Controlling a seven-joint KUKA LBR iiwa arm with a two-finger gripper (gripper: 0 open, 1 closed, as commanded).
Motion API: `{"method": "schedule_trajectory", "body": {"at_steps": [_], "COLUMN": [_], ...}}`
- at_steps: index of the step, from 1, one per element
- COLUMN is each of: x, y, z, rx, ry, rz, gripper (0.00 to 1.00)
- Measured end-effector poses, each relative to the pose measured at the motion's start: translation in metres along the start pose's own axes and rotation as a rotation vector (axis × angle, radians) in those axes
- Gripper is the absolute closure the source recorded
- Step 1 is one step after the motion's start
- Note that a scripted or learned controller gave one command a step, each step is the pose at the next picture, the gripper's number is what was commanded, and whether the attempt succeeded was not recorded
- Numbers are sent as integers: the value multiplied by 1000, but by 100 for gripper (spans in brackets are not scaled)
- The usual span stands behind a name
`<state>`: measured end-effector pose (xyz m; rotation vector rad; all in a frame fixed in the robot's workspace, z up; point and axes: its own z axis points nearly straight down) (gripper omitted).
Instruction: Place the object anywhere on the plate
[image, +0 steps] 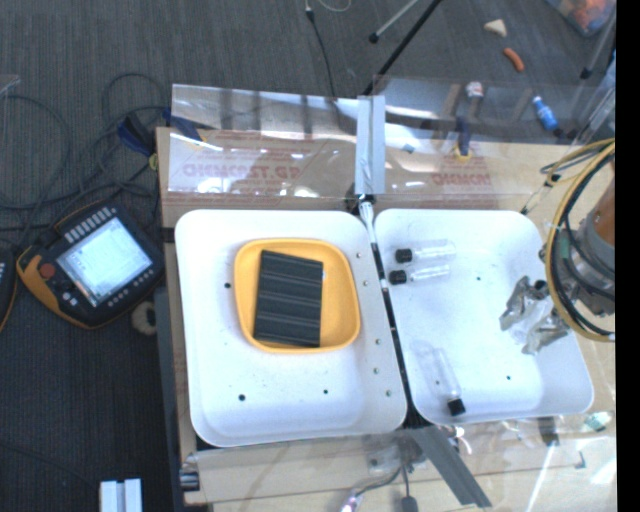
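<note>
Nearest the camera, a clear vial with a black cap (441, 378) is lying on its side at about 6 o'clock in the right bin (480, 290), cap pointing toward the near wall. Just beyond it, at about 3 o'clock in that bin, the gripper (530, 318) is hanging low over the white floor at the end of the grey arm (590, 260). Nothing is showing in its grasp, and at this slant I cannot tell whether it is spread or pressed together.

Across the divider, in the left bin (290, 400), the yellow plate (340, 300) is sitting near the middle. A dark ribbed block (289, 298) is lying flat on it, inside the rim and taking up most of the centre. If that block is the object meant, the placing is looking already done. If a vial is meant, the pick is what is in hand.

Farther back, at about 10 o'clock in the right bin, two more capped vials (420, 262) are lying side by side close to the divider, caps toward the left bin.

For a vial pick, the lone near one is looking the easier target, since it is lying well apart from the others and from the walls. I would be closing across its narrow width, near mid-length, as a smooth round vial is likely to roll or slip. On the plate, the bare strip toward 3 o'clock is offering little room beside the block.
</note>
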<state>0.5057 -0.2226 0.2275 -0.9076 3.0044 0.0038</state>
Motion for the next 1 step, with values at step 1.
{"method": "schedule_trajectory", "body": {"at_steps": [1], "x": [0], "y": [0], "z": [0], "rx": [0], "ry": [0], "rz": [0], "gripper": [0]}}
